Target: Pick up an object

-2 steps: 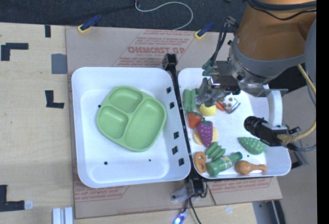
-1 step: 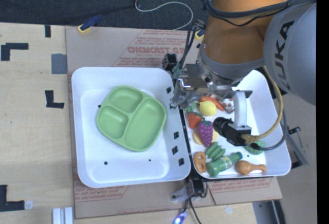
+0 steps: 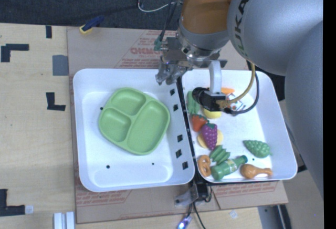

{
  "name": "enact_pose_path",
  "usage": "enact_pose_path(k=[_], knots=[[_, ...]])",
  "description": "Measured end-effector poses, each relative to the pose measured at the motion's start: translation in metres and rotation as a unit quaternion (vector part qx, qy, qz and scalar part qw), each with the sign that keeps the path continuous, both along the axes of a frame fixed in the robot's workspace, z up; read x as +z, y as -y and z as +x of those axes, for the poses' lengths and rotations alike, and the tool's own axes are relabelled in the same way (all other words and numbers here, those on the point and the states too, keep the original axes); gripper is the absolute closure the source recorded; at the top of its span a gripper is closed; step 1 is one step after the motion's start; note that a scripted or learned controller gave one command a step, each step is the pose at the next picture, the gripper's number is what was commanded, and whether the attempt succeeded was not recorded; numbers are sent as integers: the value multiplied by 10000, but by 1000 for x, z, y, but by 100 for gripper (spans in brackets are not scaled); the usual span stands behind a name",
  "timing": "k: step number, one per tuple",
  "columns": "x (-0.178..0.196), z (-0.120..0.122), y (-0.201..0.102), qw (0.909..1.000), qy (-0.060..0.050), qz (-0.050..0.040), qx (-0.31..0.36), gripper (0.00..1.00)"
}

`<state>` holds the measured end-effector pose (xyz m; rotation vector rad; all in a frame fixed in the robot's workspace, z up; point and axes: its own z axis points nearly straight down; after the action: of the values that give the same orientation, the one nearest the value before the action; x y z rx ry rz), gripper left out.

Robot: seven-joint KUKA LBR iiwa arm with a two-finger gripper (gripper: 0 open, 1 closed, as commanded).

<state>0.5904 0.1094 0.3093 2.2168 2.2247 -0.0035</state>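
Toy foods are lying in the right bin [image 3: 273, 117], crowded along its left wall and near edge. A bunch of purple grapes [image 3: 209, 135] is sitting mid-cluster, touching a red piece [image 3: 198, 123] on its far side. A yellow banana [image 3: 212, 114] is lying just beyond them. Toward the near edge, a green bottle [image 3: 228, 166] is lying on its side, with a drumstick [image 3: 255, 172] just to its right. A knobbly green piece [image 3: 256, 147] is resting apart from the cluster, nearer the right wall. Bare white floor is showing across the bin's middle right and far right, leaving open room there.

The gripper [image 3: 167, 76] is hanging over the far end of the divide where the two bins are meeting, well apart from the grapes and bottle. Whether it is released or clenched cannot be told. The arm [image 3: 273, 18] is reaching in over the right bin's far right corner.

The left bin [image 3: 86, 170] is holding a green divided plate [image 3: 134, 120], lying flat near its centre and apart from every wall. A bare strip is running along the bin's near side. Both bins are sitting on a cardboard sheet [image 3: 115, 47] on the table [image 3: 31, 133].
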Motion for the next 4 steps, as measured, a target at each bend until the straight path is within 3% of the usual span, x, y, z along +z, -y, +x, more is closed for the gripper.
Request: enact_pose_path(k=[1, 2, 3, 4], knots=[[-71, 24, 2, 10000, -37, -5, -15, 100], [-50, 8, -48, 10000, -4, 17, 14, 100], [49, -13, -102, 10000, 41, 37, 29, 100], [11, 15, -125, 10000, -8, 2, 3, 100]])
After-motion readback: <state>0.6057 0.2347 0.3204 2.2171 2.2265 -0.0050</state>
